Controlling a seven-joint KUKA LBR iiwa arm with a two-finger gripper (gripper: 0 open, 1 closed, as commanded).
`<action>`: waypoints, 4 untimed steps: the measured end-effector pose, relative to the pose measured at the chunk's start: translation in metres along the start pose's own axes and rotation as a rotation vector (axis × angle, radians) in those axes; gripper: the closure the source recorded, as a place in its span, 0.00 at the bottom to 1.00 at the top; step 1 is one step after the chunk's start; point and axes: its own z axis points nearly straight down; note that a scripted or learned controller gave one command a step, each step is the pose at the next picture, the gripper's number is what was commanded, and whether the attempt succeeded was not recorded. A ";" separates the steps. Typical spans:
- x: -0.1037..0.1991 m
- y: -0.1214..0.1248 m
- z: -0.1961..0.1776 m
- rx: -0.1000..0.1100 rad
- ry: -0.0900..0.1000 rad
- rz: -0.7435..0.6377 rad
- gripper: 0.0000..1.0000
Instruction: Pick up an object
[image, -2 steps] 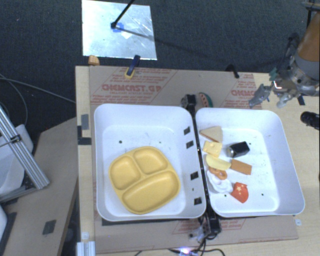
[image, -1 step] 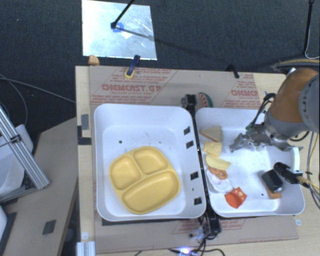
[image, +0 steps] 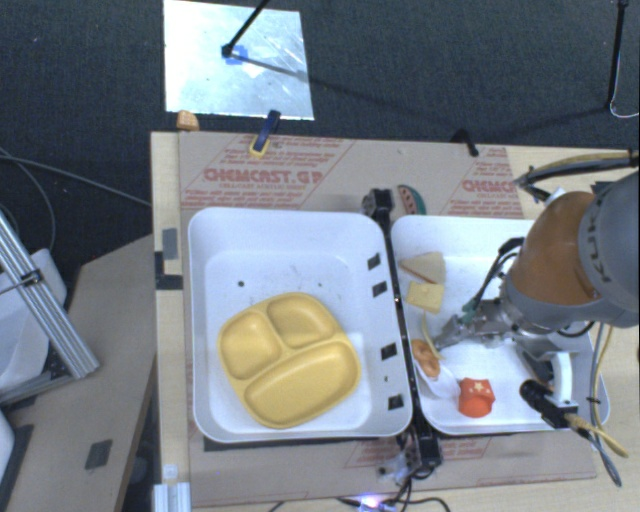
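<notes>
In the right bin lie a tan wedge, a pale yellow block, a thin orange piece and a red-orange object. My gripper is low in this bin and points left. Its tip is just above the orange piece and below the yellow block. I see nothing clearly held in it. The grey arm with its orange band covers the right side of the bin.
The left bin holds a yellow divided plate. A black divider with clips runs between the bins. Cardboard lies under both bins, with a blue-and-yellow tool at its far edge.
</notes>
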 end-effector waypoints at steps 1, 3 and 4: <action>-0.042 -0.040 -0.001 -0.002 -0.002 0.004 0.00; -0.016 -0.037 -0.035 -0.008 -0.002 -0.003 0.00; -0.034 -0.038 -0.048 -0.007 -0.004 0.001 0.00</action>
